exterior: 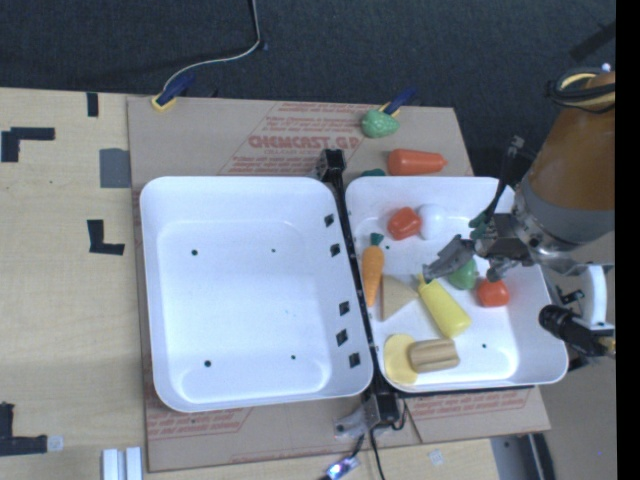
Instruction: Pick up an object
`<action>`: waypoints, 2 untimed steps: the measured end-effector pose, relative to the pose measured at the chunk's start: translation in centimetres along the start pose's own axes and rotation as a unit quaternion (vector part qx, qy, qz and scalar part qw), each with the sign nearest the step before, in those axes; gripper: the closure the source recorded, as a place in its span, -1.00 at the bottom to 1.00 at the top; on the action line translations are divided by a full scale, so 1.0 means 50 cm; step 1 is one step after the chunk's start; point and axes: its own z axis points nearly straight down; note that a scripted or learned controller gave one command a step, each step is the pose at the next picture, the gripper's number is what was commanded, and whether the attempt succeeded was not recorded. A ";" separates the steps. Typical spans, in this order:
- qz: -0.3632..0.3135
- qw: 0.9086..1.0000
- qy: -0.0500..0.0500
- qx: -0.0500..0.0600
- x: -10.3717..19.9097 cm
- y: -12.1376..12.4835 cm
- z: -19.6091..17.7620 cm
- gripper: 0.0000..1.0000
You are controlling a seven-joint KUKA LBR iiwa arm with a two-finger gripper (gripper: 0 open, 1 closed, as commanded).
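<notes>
In the right bin (520, 368), the yellow block (443, 308) lies just below-left of the pincer (447, 261), long axis slanting toward it. A green piece (463, 276) sits beside it. How wide the pincer stands, I cannot tell.

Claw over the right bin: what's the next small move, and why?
Probably a short straight descent. The claw hangs above the right bin, just over the green piece, with the yellow cylinder and a red piece close by. Nothing shows between its fingers, so no grasp yet.
</notes>
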 end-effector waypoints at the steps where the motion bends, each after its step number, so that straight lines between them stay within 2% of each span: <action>1: -0.002 1.000 -0.001 -0.001 -0.019 0.228 0.290 -1.00; 2: -0.001 1.000 -0.001 -0.003 -0.058 0.353 0.368 -1.00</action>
